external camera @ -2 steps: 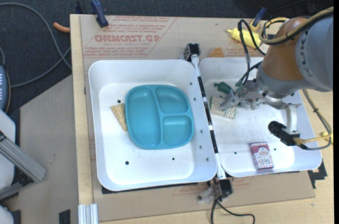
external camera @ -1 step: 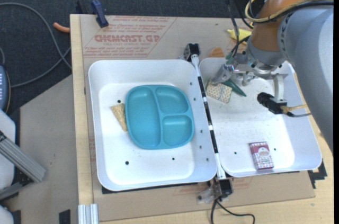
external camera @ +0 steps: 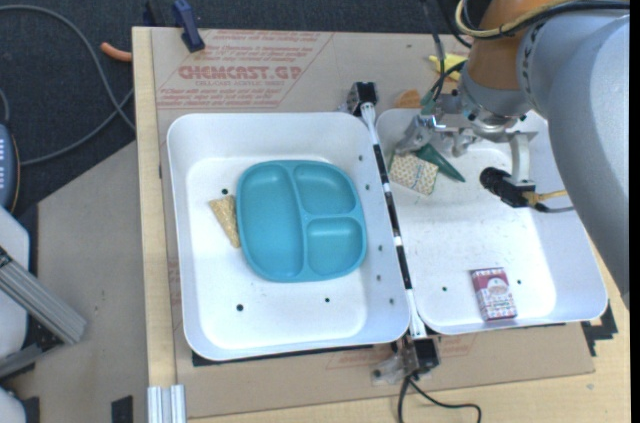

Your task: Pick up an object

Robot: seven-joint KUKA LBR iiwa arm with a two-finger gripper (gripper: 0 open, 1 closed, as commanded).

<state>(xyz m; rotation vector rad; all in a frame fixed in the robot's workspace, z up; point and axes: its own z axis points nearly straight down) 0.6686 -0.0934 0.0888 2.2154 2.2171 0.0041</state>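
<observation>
Teal divided plate (external camera: 301,220) fills the left bin (external camera: 190,161), a tan sponge (external camera: 226,216) wedged at its left edge. Cardboard tabletop (external camera: 240,71) reads "CHEMCAST GP". Right bin (external camera: 560,296): patterned sponge (external camera: 414,174) below the pincer (external camera: 432,151), grip unclear; red card box (external camera: 494,294) near the front rim.

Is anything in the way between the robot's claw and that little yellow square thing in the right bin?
Nothing visible. The gripper sits right at the yellow sponge in the right bin; the red box lies well away.
</observation>
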